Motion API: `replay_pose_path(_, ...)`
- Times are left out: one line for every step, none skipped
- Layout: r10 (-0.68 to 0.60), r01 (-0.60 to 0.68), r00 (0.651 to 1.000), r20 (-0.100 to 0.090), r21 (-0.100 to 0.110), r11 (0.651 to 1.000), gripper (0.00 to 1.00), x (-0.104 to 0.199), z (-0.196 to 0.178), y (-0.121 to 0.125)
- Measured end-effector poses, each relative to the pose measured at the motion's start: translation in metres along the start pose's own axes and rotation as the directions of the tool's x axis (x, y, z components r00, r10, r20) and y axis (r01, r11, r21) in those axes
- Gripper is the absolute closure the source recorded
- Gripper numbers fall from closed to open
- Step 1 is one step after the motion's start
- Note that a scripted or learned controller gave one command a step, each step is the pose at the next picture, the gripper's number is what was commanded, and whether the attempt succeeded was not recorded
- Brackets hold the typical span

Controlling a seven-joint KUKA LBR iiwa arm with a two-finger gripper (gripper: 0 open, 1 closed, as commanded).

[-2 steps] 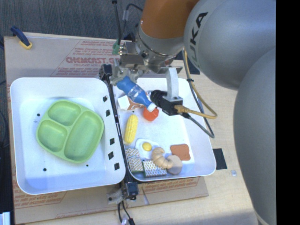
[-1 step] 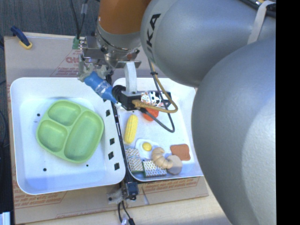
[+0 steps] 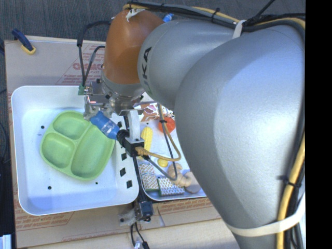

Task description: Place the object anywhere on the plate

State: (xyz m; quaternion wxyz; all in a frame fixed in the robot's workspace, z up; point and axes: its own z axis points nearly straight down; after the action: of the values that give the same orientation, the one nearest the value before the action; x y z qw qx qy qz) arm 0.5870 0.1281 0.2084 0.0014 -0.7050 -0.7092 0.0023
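Two bins side by side, arm reaching in from the right.
In the left bin [image 3: 26, 154]: a divided plate [image 3: 78, 147], with an object [image 3: 105, 125] at its upper right edge, under the gripper [image 3: 106, 110]. In the right bin [image 3: 155, 193]: mixed small items [image 3: 161, 160], partly hidden by the arm [image 3: 218, 97].

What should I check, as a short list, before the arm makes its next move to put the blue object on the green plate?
1. Green plate lies flat in the left bin: ok.
2. Blue object sits at the claw, above the plate's right edge: ok.
3. Object truly held between the fingers: cannot tell.
4. Plate compartments free of other things: ok.
5. Object fully over the plate, not over its rim: not ok, it overlaps the edge.
6. Right bin clutter, such as the yellow item, apart from the plate: ok.
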Motion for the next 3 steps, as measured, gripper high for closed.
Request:
replay_pose_path(0.000,0.000,1.000,0.000,-0.001,1.000,0.00,0.0000,-0.0005,0.0003)
replay_pose_path(0.000,0.000,1.000,0.000,-0.001,1.000,0.00,0.0000,-0.0005,0.0003)
replay_pose_path(0.000,0.000,1.000,0.000,-0.001,1.000,0.00,0.0000,-0.0005,0.0003)
